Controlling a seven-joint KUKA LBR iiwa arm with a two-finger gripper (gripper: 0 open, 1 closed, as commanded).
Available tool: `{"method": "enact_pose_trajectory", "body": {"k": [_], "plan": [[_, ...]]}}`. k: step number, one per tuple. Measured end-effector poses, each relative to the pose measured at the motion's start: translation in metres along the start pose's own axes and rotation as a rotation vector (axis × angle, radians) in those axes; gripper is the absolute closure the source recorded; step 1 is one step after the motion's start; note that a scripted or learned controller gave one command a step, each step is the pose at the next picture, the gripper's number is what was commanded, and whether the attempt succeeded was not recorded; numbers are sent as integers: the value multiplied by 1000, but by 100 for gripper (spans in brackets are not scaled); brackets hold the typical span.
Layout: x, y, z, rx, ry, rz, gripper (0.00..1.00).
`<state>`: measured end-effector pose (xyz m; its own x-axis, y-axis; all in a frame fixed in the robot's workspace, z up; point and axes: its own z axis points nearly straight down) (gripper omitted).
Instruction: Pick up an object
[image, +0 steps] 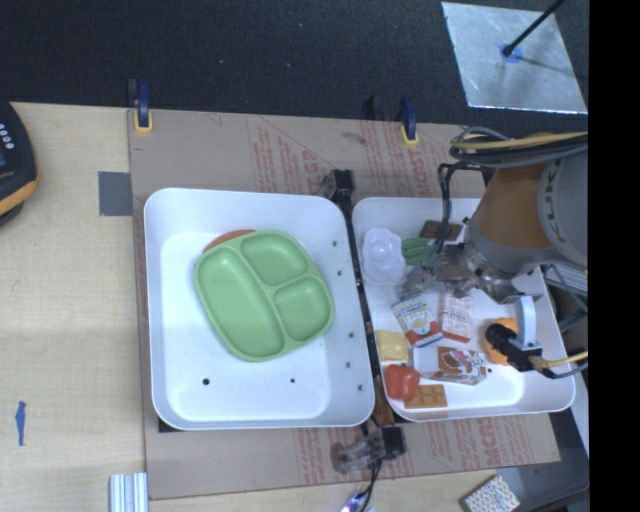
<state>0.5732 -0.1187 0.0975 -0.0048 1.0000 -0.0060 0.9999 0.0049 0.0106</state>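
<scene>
We see the arm (520, 215) over the right bin (560, 400), its jaws' state untellable, the green plate (263, 292) alone left.

place: a robot lab or test bench
surface: wood bench (60, 330) under a cardboard sheet (250, 150) held by clamps (142, 105) at the far edge
setup: two white bins (170, 390) side by side
machine: grey arm (520, 215) with cables, reaching from the right

An orange item (232, 236) lies mostly hidden under the green divided plate (264, 292), and the arm's wrist (510, 215) covers the right bin's (500, 405) far corner.
</scene>
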Motion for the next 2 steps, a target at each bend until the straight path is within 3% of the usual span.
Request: {"method": "enact_pose_trajectory", "body": {"k": [1,2], "plan": [[-55,56,5,7,2,3,0],[-54,54,-5,13,5,0,100]]}}
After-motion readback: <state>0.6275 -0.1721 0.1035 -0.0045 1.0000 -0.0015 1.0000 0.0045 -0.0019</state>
